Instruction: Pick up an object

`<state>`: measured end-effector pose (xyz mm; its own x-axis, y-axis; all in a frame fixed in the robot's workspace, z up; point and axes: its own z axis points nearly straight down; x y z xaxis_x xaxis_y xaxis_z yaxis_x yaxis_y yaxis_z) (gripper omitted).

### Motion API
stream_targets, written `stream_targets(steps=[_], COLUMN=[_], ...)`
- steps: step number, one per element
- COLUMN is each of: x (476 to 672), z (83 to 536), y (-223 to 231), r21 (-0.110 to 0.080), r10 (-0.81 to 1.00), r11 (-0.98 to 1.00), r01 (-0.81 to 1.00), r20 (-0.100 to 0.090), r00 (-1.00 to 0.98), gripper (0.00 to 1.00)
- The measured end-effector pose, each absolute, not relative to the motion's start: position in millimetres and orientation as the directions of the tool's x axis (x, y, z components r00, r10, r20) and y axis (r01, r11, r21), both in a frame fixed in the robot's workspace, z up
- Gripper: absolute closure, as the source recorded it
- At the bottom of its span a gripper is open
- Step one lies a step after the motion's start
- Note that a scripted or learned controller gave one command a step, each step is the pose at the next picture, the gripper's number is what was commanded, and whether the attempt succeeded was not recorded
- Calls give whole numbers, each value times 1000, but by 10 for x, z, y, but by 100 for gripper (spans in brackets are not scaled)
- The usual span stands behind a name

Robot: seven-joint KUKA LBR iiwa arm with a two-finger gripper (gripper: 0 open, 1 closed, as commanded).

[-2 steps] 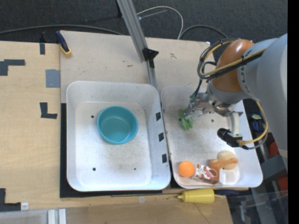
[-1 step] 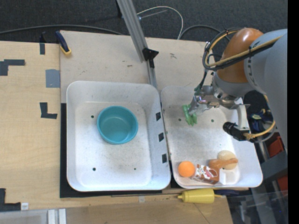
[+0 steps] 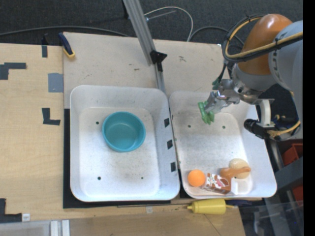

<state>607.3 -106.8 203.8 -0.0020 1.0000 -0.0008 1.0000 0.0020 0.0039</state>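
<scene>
— While the grey arm with its orange band reaches in from the right, what has the hand [image 3: 212,103] got?

— A small green object [image 3: 205,112]. From the overhead camera it sits between the fingers, clamped there, hanging over the far end of the right bin [image 3: 256,151] near its left wall.

— Is it off the bin floor?

— Hard to say from this slant. It shows against the white floor, tilted, with the hand just above and to its right.

— And the rest of that bin?

— Everything else is bunched at the near end, well apart from the hand. An orange ball [image 3: 196,178] lies toward the near left corner. Just beside it is a small red-and-white packet [image 3: 215,181], and next to that a tan, rounded item [image 3: 236,168] with a white block [image 3: 241,186] touching it in front.

— The left bin?

— The left bin [image 3: 83,132] holds a teal bowl [image 3: 123,131], upright, a little toward the far side of the middle.

— Anything on the worktop itself?

— The worktop [image 3: 29,97] carries a yellow bottle [image 3: 210,207] lying on its side just in front of the right bin's near rim. A yellow-tipped clamp [image 3: 66,45] sits at the far left corner of the pale board under the bins. A grey metal pole [image 3: 139,21] slants down from the top and meets the gap between the two bins. Black cables [image 3: 172,14] loop behind it.
</scene>
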Motion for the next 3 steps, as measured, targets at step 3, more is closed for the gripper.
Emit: stream_targets(steps=[3], x=[5685], z=[2210], y=[739], r21=[-3], r10=[1000], r11=[9], r01=[1000], r20=[2], r00=[-9], gripper=[100])
